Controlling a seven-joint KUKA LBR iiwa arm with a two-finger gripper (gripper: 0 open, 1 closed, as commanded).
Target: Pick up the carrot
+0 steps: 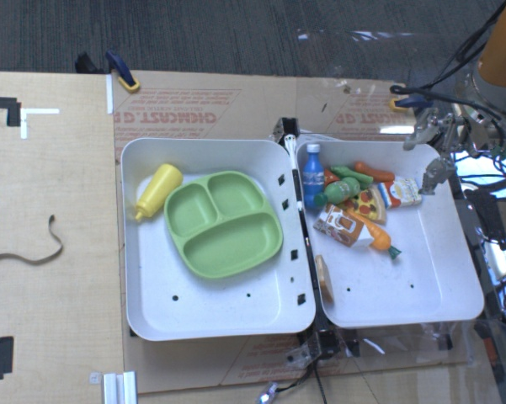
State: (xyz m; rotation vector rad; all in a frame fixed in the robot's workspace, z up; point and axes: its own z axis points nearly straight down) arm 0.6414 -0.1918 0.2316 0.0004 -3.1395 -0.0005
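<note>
The carrot [375, 233] lies in the right bin [438, 297] just beside the snack packet [341, 224], at about eight o'clock from the tool [434, 175], whose spread I cannot tell, so it should descend squarely over the carrot's middle, clear of the packet.

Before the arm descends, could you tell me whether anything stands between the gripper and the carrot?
Nothing visible blocks it. The gripper sits at the right bin's upper right; the carrot lies lower left, its top exposed. A carton lies against its left side, and a small packet lies near the direct path.
</note>
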